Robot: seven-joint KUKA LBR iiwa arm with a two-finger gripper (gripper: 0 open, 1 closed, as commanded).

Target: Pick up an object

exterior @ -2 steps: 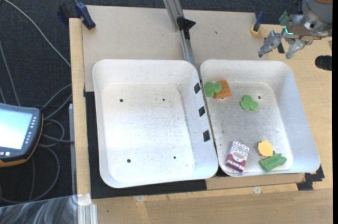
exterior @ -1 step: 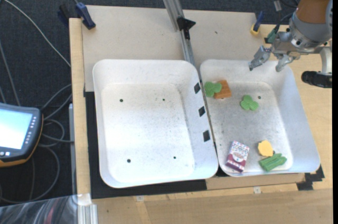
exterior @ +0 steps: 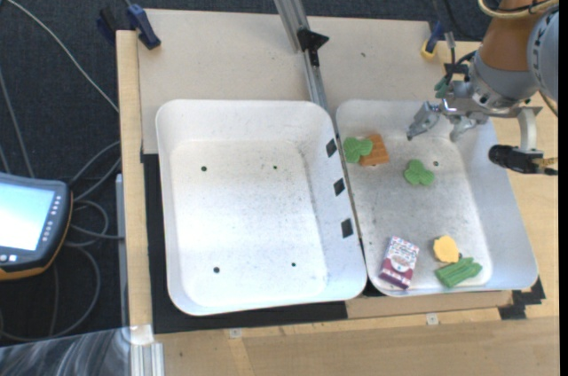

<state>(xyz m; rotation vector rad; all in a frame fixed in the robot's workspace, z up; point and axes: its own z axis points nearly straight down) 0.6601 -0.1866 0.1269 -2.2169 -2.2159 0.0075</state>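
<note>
No text, brand or number can be read. The small packet [exterior: 400, 262] in the right bin [exterior: 497, 215], left of the yellow piece [exterior: 445, 248], carries a red and white print, too small and blurred to make out. The screen [exterior: 22, 219] at the far left glows pale, with nothing legible on it.
</note>
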